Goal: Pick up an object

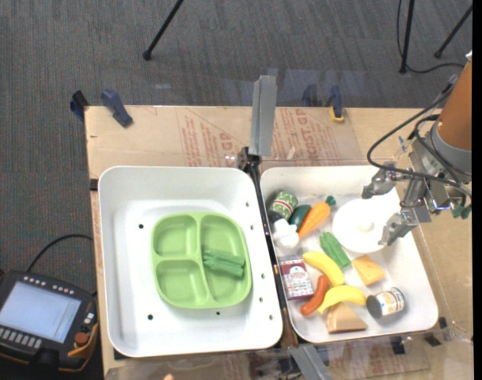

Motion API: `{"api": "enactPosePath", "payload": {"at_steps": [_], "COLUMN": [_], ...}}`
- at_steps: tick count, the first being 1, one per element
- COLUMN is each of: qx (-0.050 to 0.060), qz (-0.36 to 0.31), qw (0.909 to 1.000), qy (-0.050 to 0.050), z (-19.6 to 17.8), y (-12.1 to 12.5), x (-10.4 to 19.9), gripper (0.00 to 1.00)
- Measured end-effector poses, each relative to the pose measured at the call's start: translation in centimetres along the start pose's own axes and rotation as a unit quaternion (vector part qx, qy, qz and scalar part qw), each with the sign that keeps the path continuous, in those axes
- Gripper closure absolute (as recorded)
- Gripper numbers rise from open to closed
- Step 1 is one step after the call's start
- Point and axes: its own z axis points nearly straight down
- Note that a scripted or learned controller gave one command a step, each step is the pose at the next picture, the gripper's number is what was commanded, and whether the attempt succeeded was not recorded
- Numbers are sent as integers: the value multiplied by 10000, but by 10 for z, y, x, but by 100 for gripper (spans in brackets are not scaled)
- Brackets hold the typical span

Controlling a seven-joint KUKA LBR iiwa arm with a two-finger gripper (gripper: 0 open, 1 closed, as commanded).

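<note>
While the bench (185, 137) carries both bins side by side, the left bin (118, 212) holds a green divided tray (173, 271) with a green bean-like piece (224, 263) lying across its right compartments. Just beside it, the right bin (426, 291) is crowded with toy food. From the right edge the grey arm (454, 145) with its orange band reaches in over that bin's upper right corner, cables looping round the wrist. Its gripper (389, 208) hangs with the two fingers spread wide apart, nothing between them, one tip near the bin's back wall and the other above the right rim of a white plate (359, 222).

That plate is the largest thing in the right bin, lying just under and left of the fingers. Touching its left edge is an orange carrot (314, 218), and below it a green cucumber (334, 249). Left of the carrot stand a green-labelled can (283, 203) and a small white bottle (285, 233). Lower down, two yellow bananas (324, 266) (341, 295) lie close together, with a red box (294, 278) to their left and a red sausage (313, 305) against the lower one. An orange wedge (369, 271), a tan bread slice (345, 319) and a tipped can (385, 302) fill the lower right. Outside the bins, a blue clamp (114, 105) sits on the bench's far left corner, and a teach pendant (39, 315) rests on the floor at lower left.
</note>
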Motion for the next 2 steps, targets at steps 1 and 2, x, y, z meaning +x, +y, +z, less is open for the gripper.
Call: {"api": "enactPosePath", "payload": {"at_steps": [1,2], "qx": [-12,4], "qz": [618,627], "qw": [9981,9980], "qy": [67,-31], "z": [114,174], "y": [21,39], "x": [3,-43], "gripper": [0,0]}}
